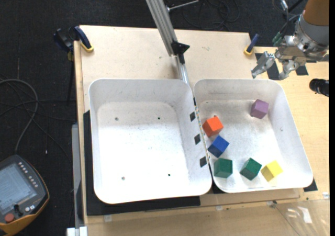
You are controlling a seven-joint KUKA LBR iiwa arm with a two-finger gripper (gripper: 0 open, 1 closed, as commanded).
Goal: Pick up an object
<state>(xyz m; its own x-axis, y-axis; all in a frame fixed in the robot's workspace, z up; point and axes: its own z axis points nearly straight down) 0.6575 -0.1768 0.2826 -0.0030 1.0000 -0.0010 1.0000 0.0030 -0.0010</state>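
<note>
So the claw (272, 67) is hanging up past the far rim of the right bin (293, 141), over the counter (220, 52) and not over any block; its two fingers look spread apart with nothing between them, so released and holding zip. All the pickable stuff sits in the right bin: six blocks in total; one purple (259, 108) near the far side, closest to the claw; one orange (212, 125) and one blue (218, 146) close to the left wall, nearly touching each other; two green, one (223, 167) by the near-left corner and one (250, 168) just beside the single yellow (271, 170). The left bin (99, 141) has no blocks in it. What I'd worry about: the orange/blue pair and the green/yellow pair are packed tight, so a finger could land on the neighbour and shove both instead of closing on one; the blocks hugging the wall leave little room for a finger on that side, so it might clip the rim; purple sits apart from the rest and looks like the safest bet, though a slightly off-centre drop could just knock it sideways.
</note>
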